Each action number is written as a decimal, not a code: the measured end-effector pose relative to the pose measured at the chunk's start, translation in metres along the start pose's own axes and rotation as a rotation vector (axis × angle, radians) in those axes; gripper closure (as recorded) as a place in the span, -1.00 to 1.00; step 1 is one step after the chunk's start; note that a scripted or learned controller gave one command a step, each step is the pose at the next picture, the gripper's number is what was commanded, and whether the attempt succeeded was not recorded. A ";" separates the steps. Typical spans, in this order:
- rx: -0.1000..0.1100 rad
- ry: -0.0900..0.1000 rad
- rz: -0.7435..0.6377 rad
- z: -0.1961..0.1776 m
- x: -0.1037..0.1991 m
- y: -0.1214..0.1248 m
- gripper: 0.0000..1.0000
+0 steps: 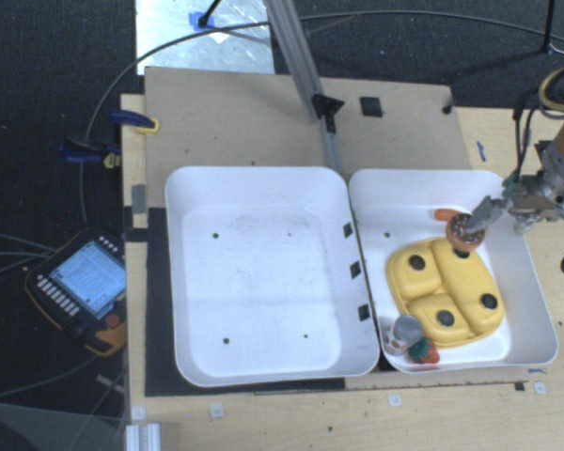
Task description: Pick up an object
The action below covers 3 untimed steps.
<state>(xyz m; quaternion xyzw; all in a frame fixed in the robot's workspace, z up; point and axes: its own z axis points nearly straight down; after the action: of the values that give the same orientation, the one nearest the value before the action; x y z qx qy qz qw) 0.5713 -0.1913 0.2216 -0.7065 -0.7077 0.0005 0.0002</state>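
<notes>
Small objects, one silvery grey (pixel 406 328) and one red-and-green (pixel 423 351), crowd the near corner of the right bin (pixel 536 332), just beside a large yellow moulded item (pixel 444 292) with three dark spots that fills much of that bin's floor. At the yellow item's far edge sits a small round brown-and-white object (pixel 464 233), with an orange piece (pixel 446 215) just beyond it. The gripper (pixel 481 216) reaches in from the right and hangs right at the brown-and-white object, apparently touching or just above it; the slant and blur make it impossible to tell how wide the fingers stand or whether anything is caught between them. Behind it, the grey wrist (pixel 545 195) crosses the bin's right rim. The left bin (pixel 183 252) lies alongside, its rim meeting the right bin's at three black clips (pixel 354 269). A handheld control pendant (pixel 82 285) with a lit screen rests on the dark floor to the left of the bench (pixel 235 120).
</notes>
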 end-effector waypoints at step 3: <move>-0.015 0.000 -0.004 0.085 -0.001 0.002 1.00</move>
<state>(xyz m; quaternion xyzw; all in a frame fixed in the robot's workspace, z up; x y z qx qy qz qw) 0.5732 -0.1921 0.1371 -0.7053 -0.7089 -0.0048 -0.0050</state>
